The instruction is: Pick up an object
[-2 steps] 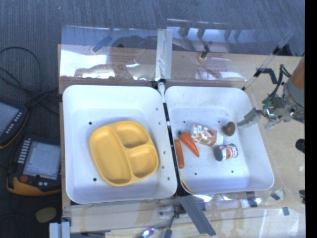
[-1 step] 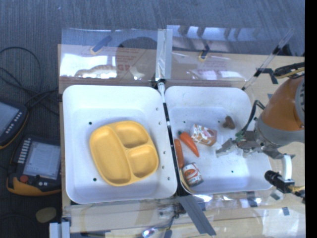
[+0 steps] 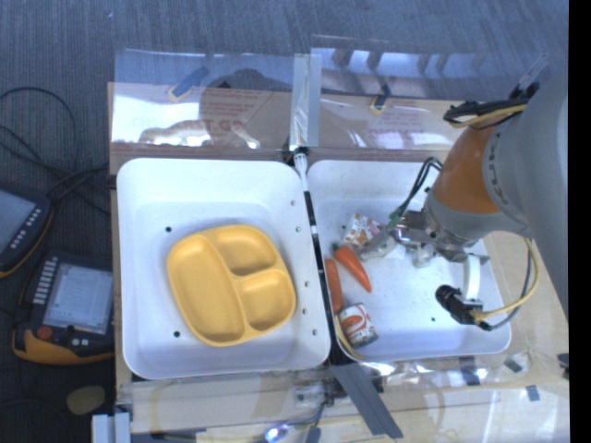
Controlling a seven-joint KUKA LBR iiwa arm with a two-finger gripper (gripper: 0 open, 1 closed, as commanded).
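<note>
Grey carpet [image 3: 277,12] surrounds the bench; 2 shallow white bins sit side by side on it, with clear plastic sheeting [image 3: 305,90] along the far edge.

Left bin [image 3: 148,192]: 1 yellow tray [image 3: 231,282] with 3 compartments, lying flat near the bin's middle.

Right bin [image 3: 406,326]: 4 loose items, all toward its left side.
- orange carrot [image 3: 352,268], lying at a slant, near the bin's centre-left.
- red-orange sausage-shaped piece [image 3: 333,284], just beside the carrot, close along the dividing wall.
- crumpled wrapper [image 3: 363,232], silver with red marks, touching or nearly touching the carrot's upper end.
- small can [image 3: 356,324], red and white label, tipped against the near-left corner.

My arm [image 3: 512,169] comes in from the right, orange band above the wrist. My gripper [image 3: 412,238] is low inside the right bin, just right of the wrapper and apart from the carrot. Jaw state: cannot tell, the wrist body and cabling hide them. No item is seen between them.

Off the bench, left: a handheld pendant [image 3: 65,307] with screen and black cables [image 3: 46,155] on the carpet.
</note>
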